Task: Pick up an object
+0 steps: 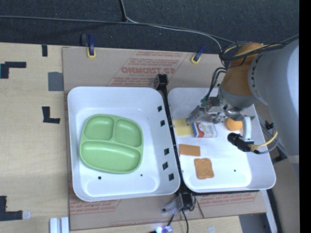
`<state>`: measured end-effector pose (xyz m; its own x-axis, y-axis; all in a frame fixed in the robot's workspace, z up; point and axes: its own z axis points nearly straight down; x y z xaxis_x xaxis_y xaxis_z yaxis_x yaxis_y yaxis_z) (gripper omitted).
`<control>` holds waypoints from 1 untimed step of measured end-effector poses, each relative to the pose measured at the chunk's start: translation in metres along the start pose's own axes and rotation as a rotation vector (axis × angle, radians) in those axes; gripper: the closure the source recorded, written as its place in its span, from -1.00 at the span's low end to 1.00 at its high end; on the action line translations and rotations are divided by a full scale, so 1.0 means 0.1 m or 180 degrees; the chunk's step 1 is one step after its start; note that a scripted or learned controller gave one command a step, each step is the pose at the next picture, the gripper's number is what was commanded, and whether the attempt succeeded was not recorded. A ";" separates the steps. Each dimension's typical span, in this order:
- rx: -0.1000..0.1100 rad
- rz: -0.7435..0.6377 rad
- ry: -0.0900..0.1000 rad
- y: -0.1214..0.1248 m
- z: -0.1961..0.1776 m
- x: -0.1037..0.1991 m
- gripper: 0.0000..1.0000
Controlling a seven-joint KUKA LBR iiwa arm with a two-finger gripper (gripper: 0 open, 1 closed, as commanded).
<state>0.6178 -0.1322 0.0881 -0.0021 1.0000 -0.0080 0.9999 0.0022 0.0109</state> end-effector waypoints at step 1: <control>0.0033 -0.0002 0.0017 -0.02 -0.08 0.02 1.00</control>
<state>0.6154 -0.1301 0.0961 -0.0027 1.0000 -0.0026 1.0000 0.0027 0.0006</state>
